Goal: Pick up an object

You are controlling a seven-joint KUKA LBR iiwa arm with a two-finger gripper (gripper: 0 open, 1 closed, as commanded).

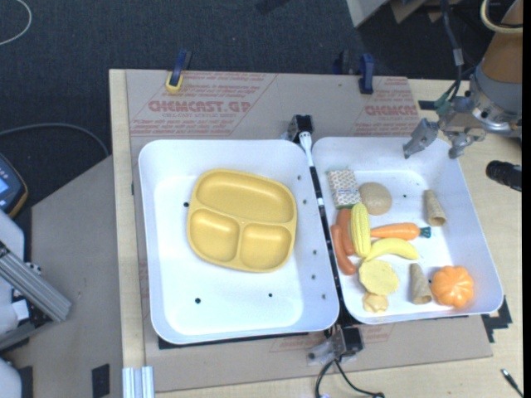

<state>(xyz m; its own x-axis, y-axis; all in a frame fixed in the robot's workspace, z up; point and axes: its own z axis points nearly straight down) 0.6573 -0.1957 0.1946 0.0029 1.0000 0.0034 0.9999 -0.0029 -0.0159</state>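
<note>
over the right bin's (477,222) far corner, the arm's gripper (440,142) hangs with fingers apart, holding nothing.

A dark blue-grey carpeted floor (124,23) lay around the bench, with a thin pale cable (15,15) looping at the upper left and another dark cable curving along the left side. The bench top was a light wooden board (133,322) overlaid with a sheet of brown printed cardboard (249,98), held at its far edge by a yellow clamp (175,76) and a blue clamp (365,71). Even, soft light fell over everything, casting only faint shadows.
</note>
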